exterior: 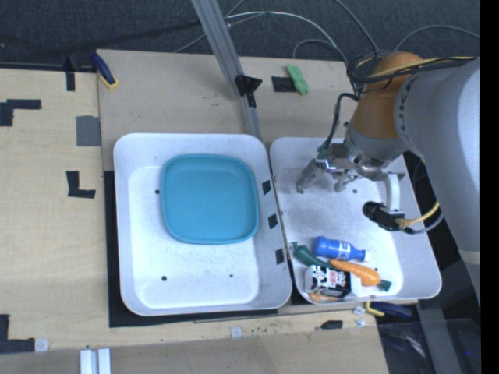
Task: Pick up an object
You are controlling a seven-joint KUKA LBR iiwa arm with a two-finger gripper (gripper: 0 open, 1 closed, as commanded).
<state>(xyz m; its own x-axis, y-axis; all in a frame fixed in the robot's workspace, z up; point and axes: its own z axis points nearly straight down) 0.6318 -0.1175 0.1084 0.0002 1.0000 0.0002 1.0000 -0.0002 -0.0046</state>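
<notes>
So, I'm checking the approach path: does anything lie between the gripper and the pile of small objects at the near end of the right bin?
Nothing visible does. The gripper is over the far part of the shallow white right bin, and bare bin floor separates it from the blue plastic bottle and orange carrot-shaped toy.

A flat light wooden bench (47, 209) holds two shallow white plastic bins side by side, the left bin (140, 287) and the right bin (413, 279). A small green block (297, 79) lies near the back edge.
</notes>
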